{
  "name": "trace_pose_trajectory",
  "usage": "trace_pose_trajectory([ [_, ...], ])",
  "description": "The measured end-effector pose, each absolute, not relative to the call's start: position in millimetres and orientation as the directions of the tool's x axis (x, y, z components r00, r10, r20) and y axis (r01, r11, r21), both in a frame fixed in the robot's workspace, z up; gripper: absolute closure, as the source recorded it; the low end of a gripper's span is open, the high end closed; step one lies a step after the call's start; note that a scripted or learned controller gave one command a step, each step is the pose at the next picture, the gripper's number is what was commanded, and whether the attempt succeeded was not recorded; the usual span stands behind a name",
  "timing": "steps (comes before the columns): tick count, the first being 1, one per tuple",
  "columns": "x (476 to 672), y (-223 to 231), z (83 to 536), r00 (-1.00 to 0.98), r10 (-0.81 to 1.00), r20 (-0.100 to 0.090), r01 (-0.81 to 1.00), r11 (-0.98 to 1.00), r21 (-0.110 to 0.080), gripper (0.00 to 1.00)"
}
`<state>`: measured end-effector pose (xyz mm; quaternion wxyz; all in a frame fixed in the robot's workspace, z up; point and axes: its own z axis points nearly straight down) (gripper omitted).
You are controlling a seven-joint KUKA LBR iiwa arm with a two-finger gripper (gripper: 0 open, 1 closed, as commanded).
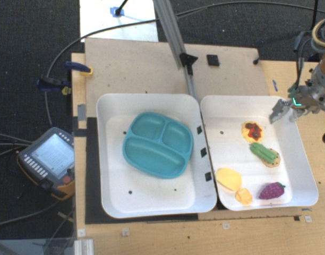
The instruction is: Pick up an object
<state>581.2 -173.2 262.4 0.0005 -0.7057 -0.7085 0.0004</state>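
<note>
The gripper (278,112) sits at the right edge of the frame, over the upper right rim of the right bin (226,108). It is small and partly blurred against the arm behind it, so I cannot tell how it is set, and nothing can be made out in its grasp.

Just below and to the left of it, inside the right bin, lies a round pizza toy (252,132) with red and dark toppings. A little lower sits a green vegetable piece on a tan base (265,155), tilted diagonally. Along the bottom of that bin rest a yellow lemon-like toy (229,179), a smaller orange-yellow piece (244,196) just beside it, and a purple bunch of grapes (271,190) near the lower right corner.

The left bin (114,195) fills the middle of the frame and carries a teal divided plate (158,145) with three compartments.

Both bins rest on the desk (152,68). At the far left of the frame, off the desk, a handheld control pendant (48,161) lies among cables.
</note>
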Motion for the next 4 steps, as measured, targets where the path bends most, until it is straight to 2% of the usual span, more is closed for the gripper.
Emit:
trace_pose_trajectory([
  [1, 582.0, -173.2, 264.1, -0.005, 1.000, -0.001, 1.000, 0.005, 0.002, 0.00],
  [4, 582.5, -158.5, 111.4, -0.001, 1.000, 0.000, 1.000, 0.001, 0.000, 0.00],
])
